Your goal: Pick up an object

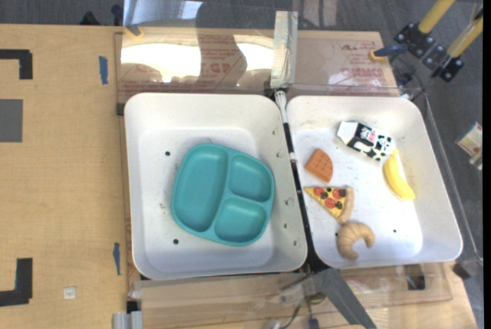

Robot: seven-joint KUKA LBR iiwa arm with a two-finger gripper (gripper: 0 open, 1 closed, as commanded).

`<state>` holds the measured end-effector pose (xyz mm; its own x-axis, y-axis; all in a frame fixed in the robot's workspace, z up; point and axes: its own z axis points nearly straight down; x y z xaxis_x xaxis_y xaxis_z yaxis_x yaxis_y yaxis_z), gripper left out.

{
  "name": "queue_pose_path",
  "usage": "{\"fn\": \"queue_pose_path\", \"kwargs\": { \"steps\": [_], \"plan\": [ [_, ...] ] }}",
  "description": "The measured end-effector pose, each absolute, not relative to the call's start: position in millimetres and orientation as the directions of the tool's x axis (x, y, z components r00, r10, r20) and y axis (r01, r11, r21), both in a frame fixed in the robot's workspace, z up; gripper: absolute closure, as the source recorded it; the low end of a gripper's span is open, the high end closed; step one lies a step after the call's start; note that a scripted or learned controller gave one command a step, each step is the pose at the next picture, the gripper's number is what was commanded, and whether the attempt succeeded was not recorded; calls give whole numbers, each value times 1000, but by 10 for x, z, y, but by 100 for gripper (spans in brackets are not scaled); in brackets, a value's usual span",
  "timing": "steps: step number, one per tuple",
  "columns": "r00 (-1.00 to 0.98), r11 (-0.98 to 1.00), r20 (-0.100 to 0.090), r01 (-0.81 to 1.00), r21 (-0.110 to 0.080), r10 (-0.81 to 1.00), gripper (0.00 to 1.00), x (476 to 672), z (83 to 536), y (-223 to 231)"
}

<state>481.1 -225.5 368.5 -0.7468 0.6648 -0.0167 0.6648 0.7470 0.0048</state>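
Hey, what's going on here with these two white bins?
Nothing is being handled at this moment. The left bin holds a teal divided plate. The right bin holds five toy foods lying apart from one another: a black-and-white milk carton toward the back, a banana beside it, a small waffle, a pizza slice, and a croissant nearest the front. Judging from how things lie, the pick has not yet begun.

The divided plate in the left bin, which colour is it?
Teal; the divided plate shows in the camera view.
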Motion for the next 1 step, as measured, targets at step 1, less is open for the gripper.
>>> {"fn": "queue_pose_path", "kwargs": {
  "steps": [1],
  "plan": [
    [-993, 993, -10, 114, -3, 114, 100, 4810, 3834, -2237]
  ]
}}
